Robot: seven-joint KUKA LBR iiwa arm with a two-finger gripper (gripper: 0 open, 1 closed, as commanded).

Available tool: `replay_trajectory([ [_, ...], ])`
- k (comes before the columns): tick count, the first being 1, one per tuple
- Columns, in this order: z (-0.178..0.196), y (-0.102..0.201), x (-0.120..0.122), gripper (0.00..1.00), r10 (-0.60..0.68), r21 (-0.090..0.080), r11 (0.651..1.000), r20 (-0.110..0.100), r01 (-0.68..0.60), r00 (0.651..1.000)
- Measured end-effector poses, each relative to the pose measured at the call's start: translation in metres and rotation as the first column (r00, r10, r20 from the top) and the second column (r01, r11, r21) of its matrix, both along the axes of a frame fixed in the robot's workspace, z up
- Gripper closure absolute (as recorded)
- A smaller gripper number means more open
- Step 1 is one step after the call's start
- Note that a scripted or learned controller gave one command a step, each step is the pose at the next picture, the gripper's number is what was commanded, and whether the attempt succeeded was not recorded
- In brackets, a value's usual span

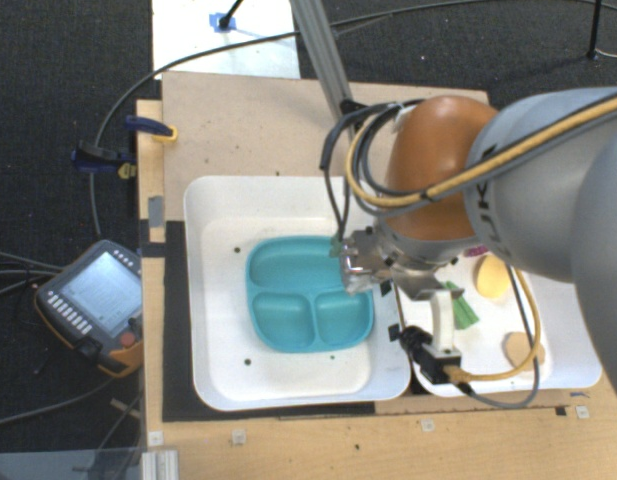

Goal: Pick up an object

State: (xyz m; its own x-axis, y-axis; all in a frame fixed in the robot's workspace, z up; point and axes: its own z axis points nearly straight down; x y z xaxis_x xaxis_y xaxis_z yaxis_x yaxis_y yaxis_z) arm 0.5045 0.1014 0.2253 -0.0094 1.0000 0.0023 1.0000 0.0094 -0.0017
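A teal divided plate (303, 308) lies flat in the left white bin (213, 298). My gripper (360, 268) sits low over the plate's right rim, near the wall between the two bins, mostly covered by the orange and grey wrist above it. In the right bin (578, 368) I see a yellow rounded object (491, 278), a small green object (464, 311) and a tan piece (518, 348). The arm's bulk hides much of that bin. Nothing shows held at the gripper.
A teach pendant (93, 303) lies on the dark floor left of the bench. A clamp (148, 128) grips the bench's far left corner. Cables loop around the wrist (348, 168) and trail over the right bin's front edge (488, 378).
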Motion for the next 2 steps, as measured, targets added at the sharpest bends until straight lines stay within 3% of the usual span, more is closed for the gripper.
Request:
replay_trajectory([
  [1, 0.0028, 0.0025, -0.0147, 1.00, -0.004, -0.001, 1.000, 0.000, 0.004, 1.000],
  [2, 0.0028, 0.0018, -0.0142, 0.00, -0.007, -0.001, 1.000, 0.001, 0.007, 1.000],
])
